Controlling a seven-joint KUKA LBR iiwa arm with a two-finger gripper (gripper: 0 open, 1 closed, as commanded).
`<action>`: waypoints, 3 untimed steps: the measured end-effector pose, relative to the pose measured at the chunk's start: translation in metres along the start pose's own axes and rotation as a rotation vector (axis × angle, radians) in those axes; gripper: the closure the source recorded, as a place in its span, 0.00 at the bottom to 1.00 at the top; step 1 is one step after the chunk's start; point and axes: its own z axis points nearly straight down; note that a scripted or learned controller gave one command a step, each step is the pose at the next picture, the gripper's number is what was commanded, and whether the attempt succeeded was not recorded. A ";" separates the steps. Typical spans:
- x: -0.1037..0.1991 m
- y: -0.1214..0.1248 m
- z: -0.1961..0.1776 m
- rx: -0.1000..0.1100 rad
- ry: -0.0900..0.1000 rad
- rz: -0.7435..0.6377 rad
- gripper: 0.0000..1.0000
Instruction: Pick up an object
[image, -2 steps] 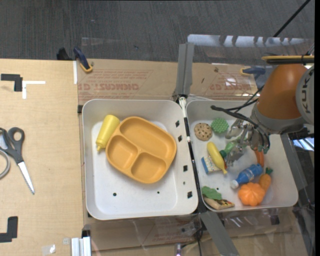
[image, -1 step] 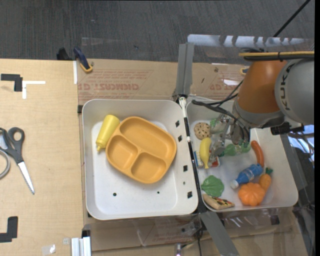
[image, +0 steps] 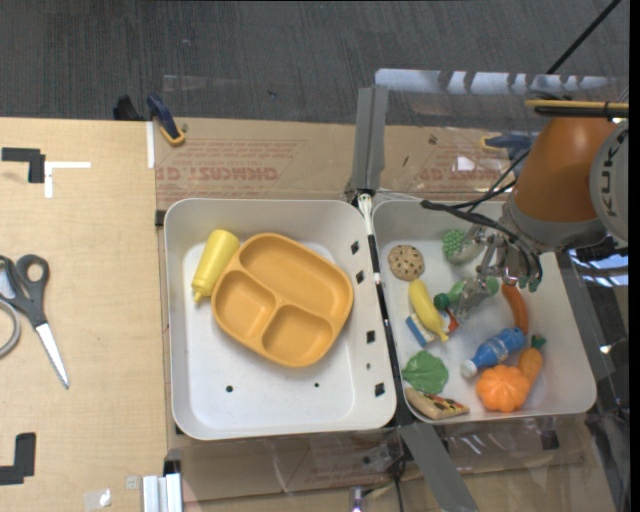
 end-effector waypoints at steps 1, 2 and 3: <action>-0.035 -0.032 0.004 -0.001 0.005 -0.102 0.00; -0.023 0.007 0.005 -0.003 0.009 -0.129 0.00; -0.027 -0.050 0.004 -0.001 0.005 -0.205 0.00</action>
